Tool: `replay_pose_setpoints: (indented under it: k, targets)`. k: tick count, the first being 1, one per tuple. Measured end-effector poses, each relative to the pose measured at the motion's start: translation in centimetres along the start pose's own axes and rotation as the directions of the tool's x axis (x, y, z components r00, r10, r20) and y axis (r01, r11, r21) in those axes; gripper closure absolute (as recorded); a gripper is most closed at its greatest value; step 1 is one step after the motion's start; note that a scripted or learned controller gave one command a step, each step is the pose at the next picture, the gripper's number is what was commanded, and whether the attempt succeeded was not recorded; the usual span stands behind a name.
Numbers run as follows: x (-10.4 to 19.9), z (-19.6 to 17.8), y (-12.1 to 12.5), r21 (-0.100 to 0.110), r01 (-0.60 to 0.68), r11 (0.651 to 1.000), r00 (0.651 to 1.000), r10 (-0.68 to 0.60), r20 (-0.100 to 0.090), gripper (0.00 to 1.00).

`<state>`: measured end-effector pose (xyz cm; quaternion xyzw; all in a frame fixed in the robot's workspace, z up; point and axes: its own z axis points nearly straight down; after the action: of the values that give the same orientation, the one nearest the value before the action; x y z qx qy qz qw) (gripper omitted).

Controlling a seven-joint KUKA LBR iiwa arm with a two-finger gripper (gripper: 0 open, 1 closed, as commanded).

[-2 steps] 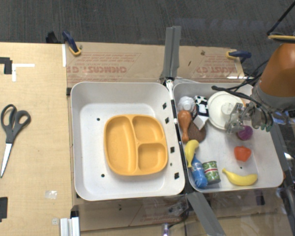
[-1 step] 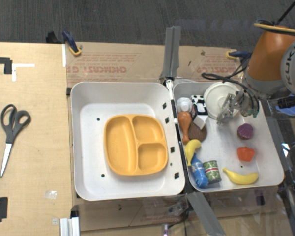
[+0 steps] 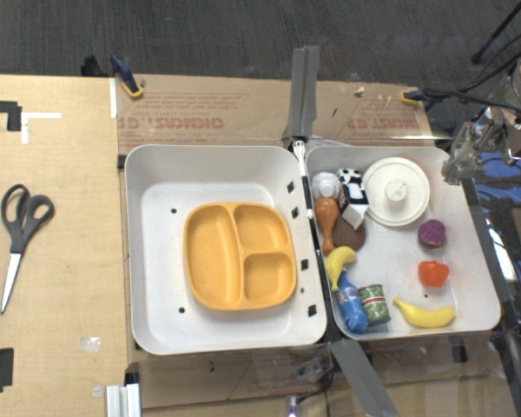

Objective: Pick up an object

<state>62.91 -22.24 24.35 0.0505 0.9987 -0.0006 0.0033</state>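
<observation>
Bench: You are looking down at a pale wooden bench [image 3: 61, 259] with two shallow white plastic bins side by side.
Left bin [image 3: 148, 233]: It holds one orange three-compartment plastic tray [image 3: 240, 255], lying flat near the middle, probably as the drop-off spot.
Right bin [image 3: 469, 259]: Here sit your candidate objects, loosely scattered so each can be reached singly.
Arm: The metallic gripper [image 3: 471, 150] hangs at the right bin's far right corner, above the rim, touching nothing; you cannot tell how its jaws stand.
Round white lidded dish [image 3: 397, 191]: Far side, largest item.
Yellow plastic banana [image 3: 425, 314]: Near edge, apart from its neighbours, likely the easiest pick.
Green-labelled small can [image 3: 373, 305]: Just beside a blue bottle [image 3: 351, 309].
Red-orange toy fruit [image 3: 433, 273] and purple toy fruit [image 3: 431, 233]: Right side, each alone.
Black-handled scissors [image 3: 19, 233]: On the bench, well apart at left.
</observation>
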Motion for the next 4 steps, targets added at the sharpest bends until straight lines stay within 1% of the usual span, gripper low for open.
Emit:
replay_pose_setpoints:
  k: [1, 2, 3, 4]
  targets:
    - [-2.2, 12.3, 2.8, -0.001, 0.068, 0.998, 0.998, -0.068, 0.000, 1.00]
    - [2.4, 14.2, 8.2, -0.002, -0.252, 0.968, 0.968, 0.252, 0.013, 1.00]
    - [1.2, 7.9, -0.1, 0.000, 0.090, 0.996, 0.996, -0.090, 0.001, 1.00]
    - [9.2, 15.0, 0.3, -0.002, 0.164, 0.986, 0.986, -0.164, -0.004, 1.00]
